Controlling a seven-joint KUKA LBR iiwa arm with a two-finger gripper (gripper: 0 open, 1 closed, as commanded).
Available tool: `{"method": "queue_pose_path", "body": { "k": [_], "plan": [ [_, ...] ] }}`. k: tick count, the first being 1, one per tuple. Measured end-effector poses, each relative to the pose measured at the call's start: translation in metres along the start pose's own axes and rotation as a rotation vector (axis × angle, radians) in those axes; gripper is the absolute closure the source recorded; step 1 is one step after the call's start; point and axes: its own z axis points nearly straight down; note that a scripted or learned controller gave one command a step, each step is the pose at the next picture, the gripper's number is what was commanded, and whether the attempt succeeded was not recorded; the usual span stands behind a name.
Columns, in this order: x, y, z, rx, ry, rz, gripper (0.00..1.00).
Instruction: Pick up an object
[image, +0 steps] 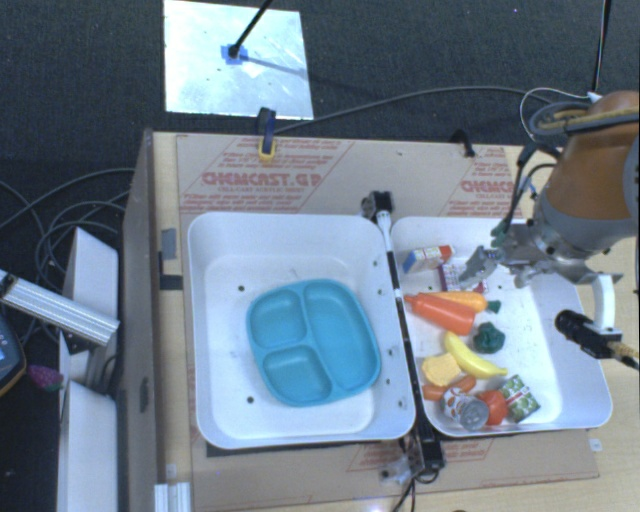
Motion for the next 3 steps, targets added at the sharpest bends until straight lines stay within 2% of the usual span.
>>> {"method": "queue_pose_path", "body": {
  "k": [1, 2, 3],
  "plan": [
    [-0.001, 0.015, 0.101, -0.012, -0.001, 0.002, 0.00],
    [0.015, -0.012, 0.134, 0.001, 0.001, 0.002, 0.00],
    [0.015, -0.011, 0.123, -0.001, 0.000, 0.002, 1.00]
  ]
}}
